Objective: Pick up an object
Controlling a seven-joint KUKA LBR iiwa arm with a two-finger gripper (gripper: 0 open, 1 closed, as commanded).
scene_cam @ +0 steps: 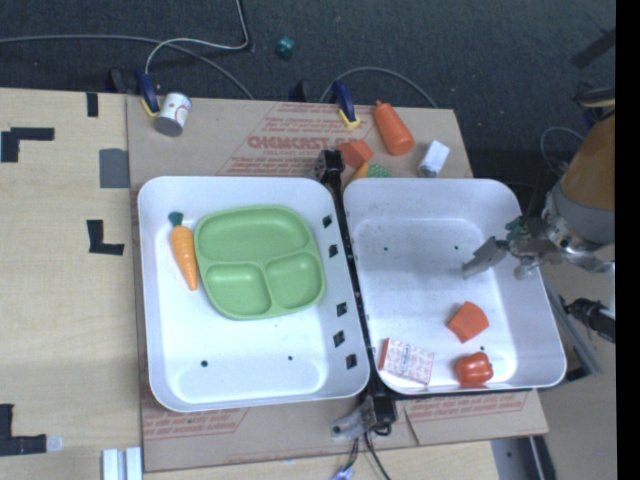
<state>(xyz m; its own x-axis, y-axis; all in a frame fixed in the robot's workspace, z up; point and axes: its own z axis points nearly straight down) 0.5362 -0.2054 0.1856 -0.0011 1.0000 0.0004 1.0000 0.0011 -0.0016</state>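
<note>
Orange block unpicked, gripper at the right bin's edge

Orange block of angular plastic [467, 320] lies on the floor of the right shallow white bin [420, 208], lower right part. Just below it sits a red rounded toy, tomato-like [474, 369]; a small patterned white packet [408, 361] rests near the front wall. The two-finger gripper [492, 256] hangs over the bin's right side, above and apart from the block, fingers spread with nothing between them. Nothing is lifted, so the pick has not begun in earnest. Judgement: left to do are the move over a target, descent, closing and raising. The left shallow white bin [160, 298] holds a green divided plastic tray [261, 261] and, touching its left rim, an orange toy carrot [184, 255]
</note>
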